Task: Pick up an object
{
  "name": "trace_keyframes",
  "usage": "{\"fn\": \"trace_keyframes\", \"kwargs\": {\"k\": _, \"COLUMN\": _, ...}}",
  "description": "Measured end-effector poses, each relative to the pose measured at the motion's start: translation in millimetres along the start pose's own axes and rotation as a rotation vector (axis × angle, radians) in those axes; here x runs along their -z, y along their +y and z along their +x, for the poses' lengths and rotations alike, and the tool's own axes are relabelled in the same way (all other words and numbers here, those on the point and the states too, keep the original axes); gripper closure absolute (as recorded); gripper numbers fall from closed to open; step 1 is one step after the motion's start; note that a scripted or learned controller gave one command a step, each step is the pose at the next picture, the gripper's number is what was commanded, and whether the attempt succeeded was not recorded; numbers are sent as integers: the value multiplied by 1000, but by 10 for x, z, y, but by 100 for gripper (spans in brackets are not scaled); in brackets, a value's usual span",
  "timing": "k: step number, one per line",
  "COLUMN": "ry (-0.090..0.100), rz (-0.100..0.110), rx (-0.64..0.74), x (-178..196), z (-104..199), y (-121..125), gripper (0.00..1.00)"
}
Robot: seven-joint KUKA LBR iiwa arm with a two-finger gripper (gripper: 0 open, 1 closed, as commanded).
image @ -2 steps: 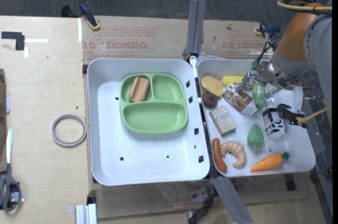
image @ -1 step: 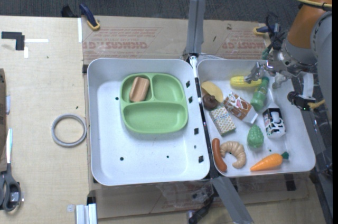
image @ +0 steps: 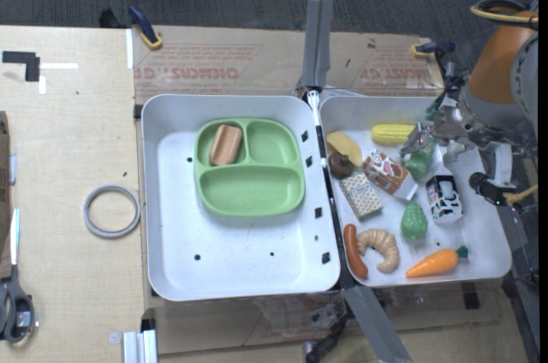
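**Arm over the right bin, toys waiting**

The bench (image: 68,181) carries two white bins. The left bin (image: 171,267) holds a green divided plate (image: 253,190) with a bread roll (image: 225,145) in its upper left compartment. The right bin (image: 488,267) is crowded with toy food. The arm (image: 501,70) reaches over that bin's far right corner, its gripper (image: 425,149) low among the toys near a green piece (image: 418,164); whether it is wide, narrow or holding cannot be told.

Likely targets: the carrot (image: 432,264) at the near edge, the croissant (image: 381,248), the corn cob (image: 392,133) by the far edge. All look like light, stiff plastic, probably smooth and slippery. The carrot lies apart from its neighbours; pinching across its thick middle seems safest.
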State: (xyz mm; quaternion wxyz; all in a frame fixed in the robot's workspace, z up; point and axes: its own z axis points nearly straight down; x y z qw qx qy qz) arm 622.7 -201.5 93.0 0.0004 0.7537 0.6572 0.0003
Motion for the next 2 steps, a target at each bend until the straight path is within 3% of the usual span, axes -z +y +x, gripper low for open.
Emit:
{"fn": "trace_keyframes", "kwargs": {"k": 1, "ry": -2, "rz": 0, "rx": 3, "x": 92, "z": -2, "y": 2, "gripper": 100}}
{"fn": "trace_keyframes", "kwargs": {"k": 2, "ry": -2, "rz": 1, "rx": -24, "x": 1239, "z": 456, "y": 307, "gripper": 100}}
